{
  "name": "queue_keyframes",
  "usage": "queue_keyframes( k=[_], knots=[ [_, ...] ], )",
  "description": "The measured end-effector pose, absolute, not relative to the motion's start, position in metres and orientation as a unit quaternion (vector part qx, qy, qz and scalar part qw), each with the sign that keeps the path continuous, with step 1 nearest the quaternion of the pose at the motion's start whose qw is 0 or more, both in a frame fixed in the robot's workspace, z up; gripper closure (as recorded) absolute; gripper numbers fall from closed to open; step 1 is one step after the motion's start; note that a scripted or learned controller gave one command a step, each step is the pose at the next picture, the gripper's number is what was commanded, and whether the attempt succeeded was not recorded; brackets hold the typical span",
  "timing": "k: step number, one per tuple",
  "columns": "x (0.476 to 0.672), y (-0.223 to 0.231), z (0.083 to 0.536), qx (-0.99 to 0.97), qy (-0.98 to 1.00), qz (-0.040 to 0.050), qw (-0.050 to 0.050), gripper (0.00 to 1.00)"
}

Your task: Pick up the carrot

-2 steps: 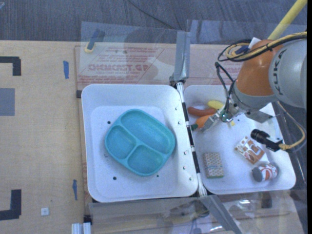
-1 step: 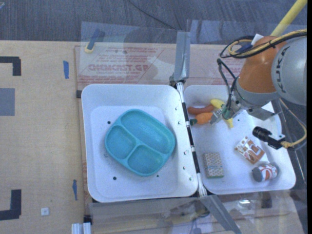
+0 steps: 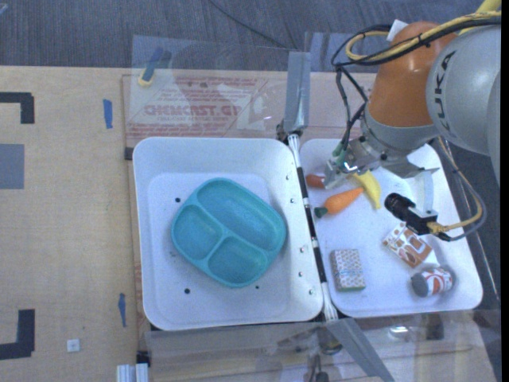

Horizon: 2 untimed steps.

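The orange carrot [image 3: 343, 201] with a green stub at its left end lies tilted in the right bin [image 3: 469, 289], near that bin's far left part. My gripper [image 3: 345, 165] hangs just beyond the carrot, over the bin's far left corner, and the grey arm with its orange band reaches in from the right behind it. Nothing shows in the gripper's grasp; the carrot rests on the bin floor, apart from it.
A yellow banana [image 3: 369, 189] lies right beside the carrot, and a small red item [image 3: 316, 181] to its left. Nearer the front are a patterned box [image 3: 347, 269], a snack packet [image 3: 407, 246] and a can [image 3: 432, 281]. The left bin [image 3: 151, 293] holds a teal divided plate [image 3: 229, 231].
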<state>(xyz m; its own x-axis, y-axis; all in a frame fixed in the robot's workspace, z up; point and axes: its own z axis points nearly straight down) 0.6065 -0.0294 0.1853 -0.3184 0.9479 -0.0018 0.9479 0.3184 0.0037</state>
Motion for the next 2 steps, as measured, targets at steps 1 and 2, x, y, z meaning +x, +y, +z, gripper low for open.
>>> queue_keyframes(
  k=[1, 2],
  knots=[
    [0.606, -0.029, 0.185, 0.583, 0.812, 0.0006, 0.002, 0.00],
    [0.609, -0.019, 0.202, 0.600, 0.800, 0.0007, 0.002, 0.00]
  ],
)
